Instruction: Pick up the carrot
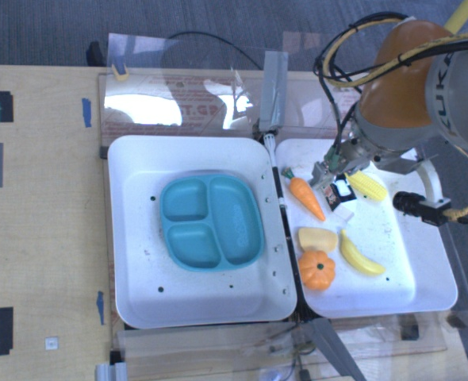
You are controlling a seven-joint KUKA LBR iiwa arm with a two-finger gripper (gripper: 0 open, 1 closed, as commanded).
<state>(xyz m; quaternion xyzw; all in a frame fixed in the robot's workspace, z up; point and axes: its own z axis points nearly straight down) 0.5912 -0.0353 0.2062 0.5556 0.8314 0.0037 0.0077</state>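
Two white bins sit side by side on the bench. The left bin (131, 236), in the middle of the frame, holds one teal divided plate (212, 221) with three compartments. The right bin (424, 280), right of centre, holds five pieces of toy food. One carrot (306, 198) lies tilted near that bin's upper left corner, its green top pointing up and left and its tip down and right. Below it lies one pale yellow wedge (317, 239), and below that one small orange pumpkin (317, 271), near the bin's lower left. One banana (360, 255) lies just right of the wedge, and one yellow corn cob (367, 186) lies toward the upper right of the bin.

The gripper (335, 182) hangs low just right of the carrot, between it and the corn cob. How far apart the fingers stand cannot be told. Nothing is seen held between them, and whether they touch the carrot is unclear.
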